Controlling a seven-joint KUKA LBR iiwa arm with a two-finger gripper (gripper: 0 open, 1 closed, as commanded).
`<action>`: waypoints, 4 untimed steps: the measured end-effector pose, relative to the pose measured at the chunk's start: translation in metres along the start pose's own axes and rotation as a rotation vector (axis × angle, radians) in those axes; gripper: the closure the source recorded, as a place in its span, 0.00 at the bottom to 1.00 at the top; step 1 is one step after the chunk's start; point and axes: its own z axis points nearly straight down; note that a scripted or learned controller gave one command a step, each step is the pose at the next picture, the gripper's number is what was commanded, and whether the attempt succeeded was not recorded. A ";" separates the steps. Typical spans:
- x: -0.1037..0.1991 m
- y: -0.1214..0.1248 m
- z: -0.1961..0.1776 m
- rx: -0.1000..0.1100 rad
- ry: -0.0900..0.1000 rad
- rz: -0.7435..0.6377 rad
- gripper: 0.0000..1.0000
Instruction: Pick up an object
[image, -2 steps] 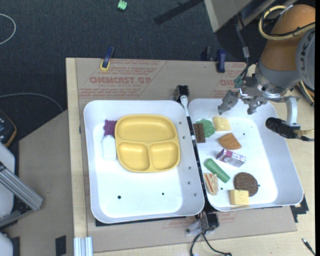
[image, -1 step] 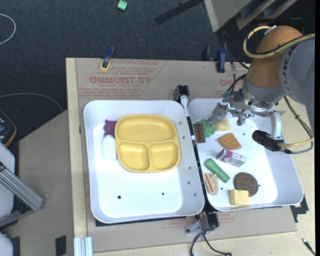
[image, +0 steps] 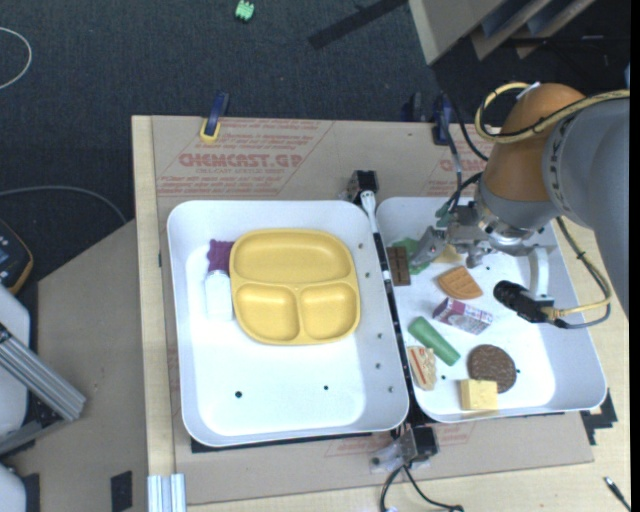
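Observation:
My gripper (image: 452, 250) hangs low over the far part of the right bin (image: 570, 375), its fingers spread open with nothing between them. An orange cracker-like piece (image: 460, 283) lies just in front of it. A green leafy item (image: 405, 247) and a brown bar (image: 398, 266) sit to its left by the bin wall. Nearer the front lie a crinkled wrapper (image: 463, 316), a green cylinder (image: 433, 340), a hot dog (image: 422, 367), a round brown cookie (image: 492, 367) and a yellow block (image: 479, 394).
The left bin (image: 280, 410) holds a yellow divided tray (image: 295, 283), with a purple item (image: 219, 254) and a white item (image: 217, 296) at its left side. The grey arm with its orange band (image: 530, 150) comes in over the right bin's far right corner.

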 end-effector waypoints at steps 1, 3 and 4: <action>0.001 0.000 0.015 -0.002 0.000 -0.001 0.00; 0.002 0.006 -0.061 -0.013 -0.003 -0.002 1.00; 0.000 0.007 -0.105 -0.013 -0.003 -0.002 1.00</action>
